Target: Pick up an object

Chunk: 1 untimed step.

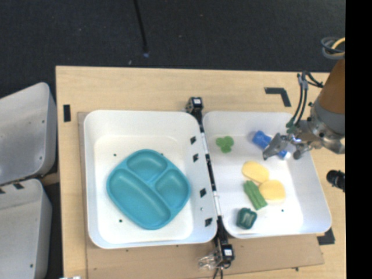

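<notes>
Camera view: green bar [254, 195] lies lengthwise, running upper-left to lower-right.

You are looking down on a robotics lab bench, not a home or kitchen. The pale wooden bench top [145, 89] carries black tape corner marks [279, 95] that fix where things sit. Two shallow white bins [93, 173] stand side by side, joined along the middle by small black clips [194, 104]. The objects are test props: a teal divided plastic tray [148, 188] in the left bin, and small toy-like pieces in the right, such as a green block [254, 194] and yellow rounded shapes [255, 171]. Dark carpet [232, 22] lies beyond the far edge, with a thin black cable [138, 16] running across it. The grey arm [331, 106] enters from the right.
</notes>
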Available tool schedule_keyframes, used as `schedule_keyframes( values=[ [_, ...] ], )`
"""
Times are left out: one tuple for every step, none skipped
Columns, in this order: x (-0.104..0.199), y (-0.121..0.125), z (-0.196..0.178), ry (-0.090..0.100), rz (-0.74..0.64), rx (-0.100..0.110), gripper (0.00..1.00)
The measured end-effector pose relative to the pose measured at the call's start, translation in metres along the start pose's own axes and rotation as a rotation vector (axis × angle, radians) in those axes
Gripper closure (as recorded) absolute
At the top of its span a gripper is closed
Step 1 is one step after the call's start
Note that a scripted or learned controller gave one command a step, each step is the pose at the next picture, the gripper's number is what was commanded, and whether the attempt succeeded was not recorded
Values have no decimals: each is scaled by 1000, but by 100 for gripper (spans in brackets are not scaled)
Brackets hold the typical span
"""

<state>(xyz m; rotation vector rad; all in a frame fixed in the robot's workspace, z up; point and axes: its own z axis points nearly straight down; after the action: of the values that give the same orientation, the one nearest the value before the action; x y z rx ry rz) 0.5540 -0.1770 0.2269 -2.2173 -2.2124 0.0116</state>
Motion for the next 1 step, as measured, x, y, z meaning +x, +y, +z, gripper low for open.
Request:
schedule_keyframes(
  values=[
    [1,2,-8,-2,-3,-13,0]
  ],
)
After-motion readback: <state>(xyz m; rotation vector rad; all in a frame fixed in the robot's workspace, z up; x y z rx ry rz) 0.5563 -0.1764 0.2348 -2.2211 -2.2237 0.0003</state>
